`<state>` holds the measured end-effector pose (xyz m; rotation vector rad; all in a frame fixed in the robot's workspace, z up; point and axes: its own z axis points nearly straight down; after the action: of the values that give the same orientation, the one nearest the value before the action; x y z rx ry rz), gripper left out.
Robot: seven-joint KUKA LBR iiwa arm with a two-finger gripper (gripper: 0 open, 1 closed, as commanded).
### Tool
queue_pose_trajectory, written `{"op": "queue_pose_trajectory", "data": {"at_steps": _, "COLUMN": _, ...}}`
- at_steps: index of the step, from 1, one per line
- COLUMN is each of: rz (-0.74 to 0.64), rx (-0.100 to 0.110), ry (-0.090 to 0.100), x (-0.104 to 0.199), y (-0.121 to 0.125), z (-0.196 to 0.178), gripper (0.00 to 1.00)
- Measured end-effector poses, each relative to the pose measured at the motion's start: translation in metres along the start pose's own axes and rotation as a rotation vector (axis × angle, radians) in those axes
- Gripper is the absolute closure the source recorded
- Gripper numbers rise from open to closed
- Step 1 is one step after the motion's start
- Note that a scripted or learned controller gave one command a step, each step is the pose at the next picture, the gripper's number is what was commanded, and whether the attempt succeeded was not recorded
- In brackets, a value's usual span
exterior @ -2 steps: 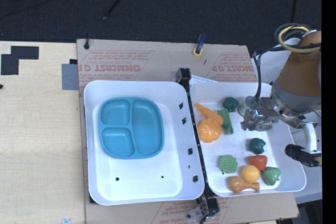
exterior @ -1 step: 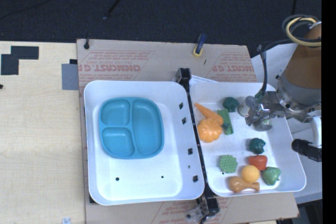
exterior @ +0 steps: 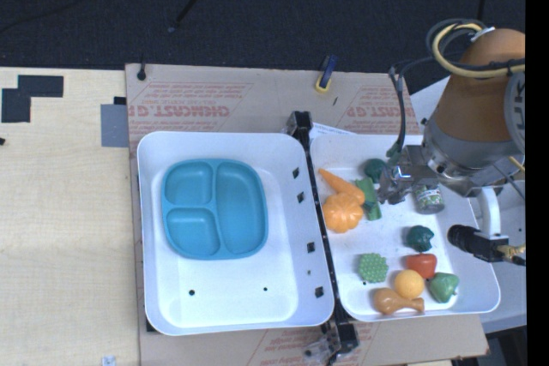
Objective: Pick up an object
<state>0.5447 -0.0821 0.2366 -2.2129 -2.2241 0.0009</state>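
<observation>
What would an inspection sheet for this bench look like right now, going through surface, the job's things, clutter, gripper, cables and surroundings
Surface: two shallow white bins side by side on a cardboard sheet; left bin, right bin.
Job's things: in the right bin, an orange pumpkin-like toy, a carrot, a green bumpy piece, a red piece, a yellow ball, a green pepper and a dark green piece.
Clutter: blue divided plate in the left bin.
Gripper: gripper low over the right bin's upper part; finger state unclear.
Cables: a yellow loop on the arm; dark cables on the floor behind.
Surroundings: dark carpet behind, light wood bench to the left.
</observation>
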Motion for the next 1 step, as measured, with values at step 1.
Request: {"op": "queue_pose_trajectory", "data": {"at_steps": 1, "rz": 0.002, "rx": 0.004, "ry": -0.001, "x": 0.0337, "y": -0.0045, "z": 0.0191, "gripper": 1.00}}
